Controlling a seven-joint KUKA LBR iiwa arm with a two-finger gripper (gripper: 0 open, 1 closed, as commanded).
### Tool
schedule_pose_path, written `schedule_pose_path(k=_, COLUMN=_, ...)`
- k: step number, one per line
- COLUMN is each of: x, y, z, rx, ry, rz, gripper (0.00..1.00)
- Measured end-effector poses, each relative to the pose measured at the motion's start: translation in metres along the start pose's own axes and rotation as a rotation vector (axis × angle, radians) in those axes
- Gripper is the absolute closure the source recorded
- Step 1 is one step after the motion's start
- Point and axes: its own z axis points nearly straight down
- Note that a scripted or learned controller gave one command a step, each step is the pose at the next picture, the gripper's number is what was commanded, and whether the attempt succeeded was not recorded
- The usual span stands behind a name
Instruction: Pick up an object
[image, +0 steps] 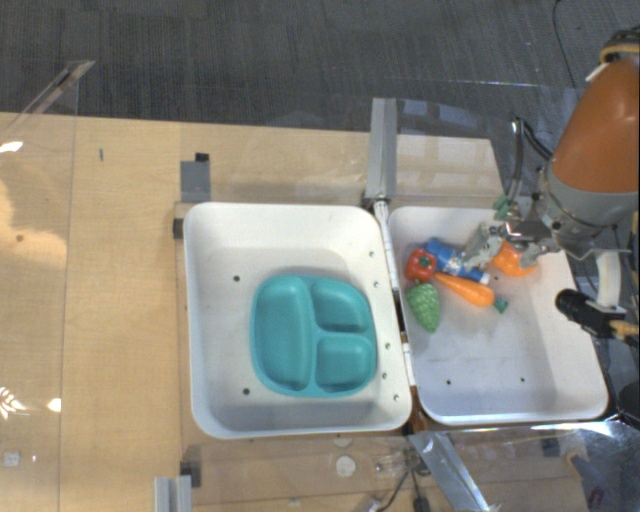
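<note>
Here, smooth teal 3-compartment plate (312, 334), bumpy green toy (425, 305), end effector (493, 243) grip state unclear.

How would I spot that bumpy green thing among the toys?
Start at the right white bin, then find the toy cluster near its upper left. The bumpy green thing lies lowest, by the wall shared with the other bin, under the red toy. It alone is green.

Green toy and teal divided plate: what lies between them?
In the camera view, the adjoining bin walls separate the green toy from the teal divided plate.
</note>
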Motion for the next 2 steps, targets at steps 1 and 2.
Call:
schedule_pose_path(k=1, x=-0.009, y=0.018, z=0.145, rx=-0.030, ry=-0.006, rz=-0.006, gripper=0.00)
schedule_pose_path(k=2, x=-0.066, y=0.051, z=0.171, rx=-0.009, ry=-0.002, rz=0.112, gripper=0.00)
